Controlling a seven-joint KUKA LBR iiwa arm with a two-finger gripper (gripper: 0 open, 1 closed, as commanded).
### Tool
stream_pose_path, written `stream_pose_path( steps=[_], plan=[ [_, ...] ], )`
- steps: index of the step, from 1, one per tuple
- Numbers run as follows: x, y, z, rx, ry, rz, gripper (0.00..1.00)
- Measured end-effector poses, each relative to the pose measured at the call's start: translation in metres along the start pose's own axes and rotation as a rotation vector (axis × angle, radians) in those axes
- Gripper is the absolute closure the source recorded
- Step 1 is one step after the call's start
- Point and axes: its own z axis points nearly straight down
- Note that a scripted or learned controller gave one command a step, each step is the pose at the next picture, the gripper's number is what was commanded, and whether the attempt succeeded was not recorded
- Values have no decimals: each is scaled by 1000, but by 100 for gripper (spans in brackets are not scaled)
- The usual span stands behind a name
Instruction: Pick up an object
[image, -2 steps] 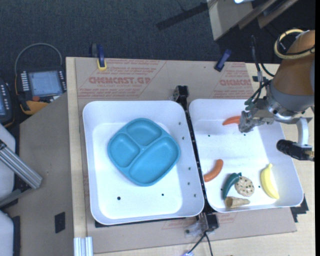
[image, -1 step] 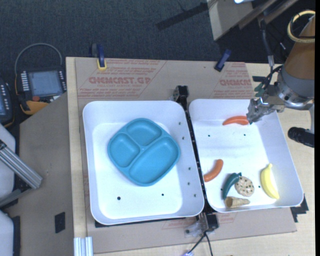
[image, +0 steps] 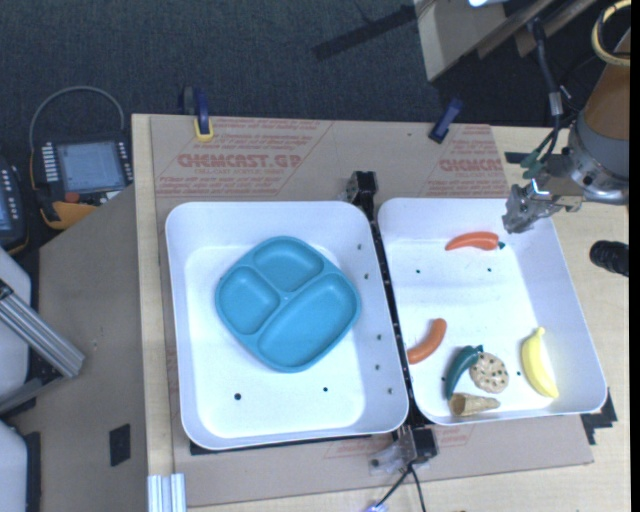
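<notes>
On the worktop (image: 150, 300), two white bins; upper right, the claw (image: 520, 212), grip unclear, hovers near a carrot (image: 472, 241).

2 bins (image: 190, 300), 1 blue plate (image: 288, 302), 6 toy foods (image: 427, 340)

We saw a bench (image: 150, 300) topped with brown board, bearing 2 white bins: left (image: 190, 390) and right (image: 575, 300), side by side.

Glossy white plastic bins (image: 200, 260), smooth matt blue plastic plate (image: 288, 302), brown paper-faced board (image: 250, 150) beneath.
</notes>
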Motion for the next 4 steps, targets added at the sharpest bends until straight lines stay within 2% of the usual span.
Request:
stream_pose_path(
  steps=[1,4],
  plan=[
    [53,-6,13,8,5,-4,100],
    [205,-56,10,9,4,-5,100]
  ],
)
